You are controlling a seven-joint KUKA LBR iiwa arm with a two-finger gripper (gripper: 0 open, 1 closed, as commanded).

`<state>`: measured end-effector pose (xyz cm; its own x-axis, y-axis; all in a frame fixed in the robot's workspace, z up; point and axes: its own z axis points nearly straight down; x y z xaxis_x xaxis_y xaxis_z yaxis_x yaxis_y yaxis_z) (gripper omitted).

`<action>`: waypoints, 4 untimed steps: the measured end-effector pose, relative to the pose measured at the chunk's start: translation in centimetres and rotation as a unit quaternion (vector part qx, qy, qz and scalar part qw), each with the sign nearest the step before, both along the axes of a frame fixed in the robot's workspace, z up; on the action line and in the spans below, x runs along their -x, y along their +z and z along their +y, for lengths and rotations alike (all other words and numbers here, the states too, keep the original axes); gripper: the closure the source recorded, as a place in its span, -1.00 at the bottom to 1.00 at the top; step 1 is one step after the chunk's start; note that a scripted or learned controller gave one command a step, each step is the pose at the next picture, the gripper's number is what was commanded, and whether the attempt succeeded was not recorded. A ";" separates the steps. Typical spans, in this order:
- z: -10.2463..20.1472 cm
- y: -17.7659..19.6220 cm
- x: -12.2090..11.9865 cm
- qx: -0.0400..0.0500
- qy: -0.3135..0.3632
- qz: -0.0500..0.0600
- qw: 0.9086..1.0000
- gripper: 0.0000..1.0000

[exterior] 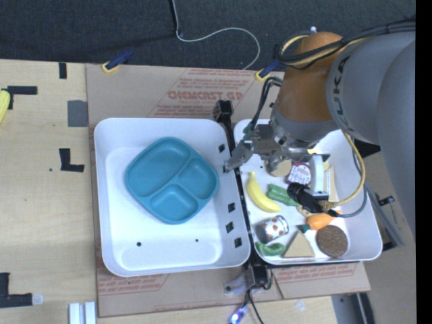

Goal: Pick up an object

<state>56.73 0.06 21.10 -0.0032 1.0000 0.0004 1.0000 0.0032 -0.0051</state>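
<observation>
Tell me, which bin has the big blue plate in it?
The left bin. It holds the blue plate; the right bin holds small things like a banana, under the arm.

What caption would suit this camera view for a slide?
KUKA arm's end effector hovers over the right bin of toy food, near a banana; the left bin holds a blue divided plate.

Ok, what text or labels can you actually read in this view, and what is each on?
"KUKA", only in part, running vertically on the grey arm next to the orange band.
Red print, upside down on the cardboard sheet behind the bins: too blurred to read for sure.
Small packet in the right bin: its print is too small to read.
</observation>
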 end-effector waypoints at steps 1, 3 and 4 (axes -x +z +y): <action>3.4 9.2 6.5 -0.001 0.001 -0.003 1.000 -1.00; 6.9 20.6 8.3 0.001 -0.001 -0.001 1.000 1.00; 6.9 21.5 8.3 0.002 0.000 -0.001 1.000 1.00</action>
